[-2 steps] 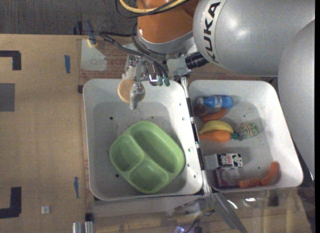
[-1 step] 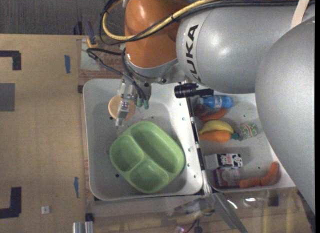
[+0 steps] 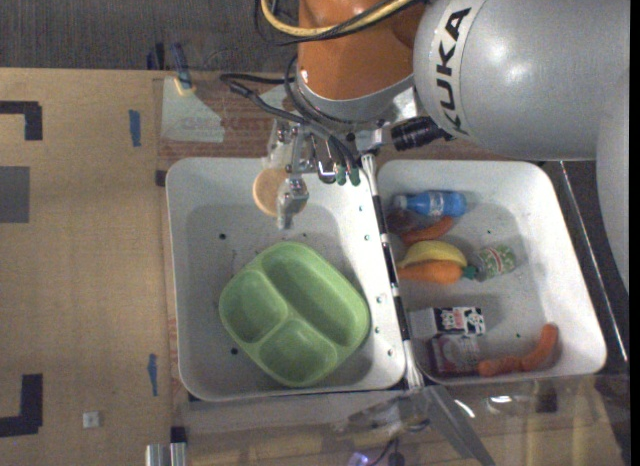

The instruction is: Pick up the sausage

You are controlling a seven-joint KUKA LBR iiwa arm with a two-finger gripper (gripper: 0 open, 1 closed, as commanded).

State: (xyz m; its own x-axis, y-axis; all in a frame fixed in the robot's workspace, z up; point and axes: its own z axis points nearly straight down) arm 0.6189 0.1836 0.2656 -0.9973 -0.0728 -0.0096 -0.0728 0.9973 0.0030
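Note:
The sausage (image 3: 522, 355), a reddish-orange curved link, lies in the right bin's (image 3: 575, 284) near right corner beside a dark red packet (image 3: 455, 354). My gripper (image 3: 289, 197) hangs over the far edge of the left bin (image 3: 190, 254), well to the left of the sausage and across the wall between the bins. A round tan piece (image 3: 266, 192) sits right against the gripper's left side; whether it is held is unclear.
A green divided plate (image 3: 292, 311) takes up the left bin's middle. The right bin also holds a blue bottle (image 3: 432, 202), an orange stick (image 3: 430, 229), a banana (image 3: 434, 252), an orange (image 3: 432, 273), a small green bottle (image 3: 494, 260) and a milk carton (image 3: 458, 321).

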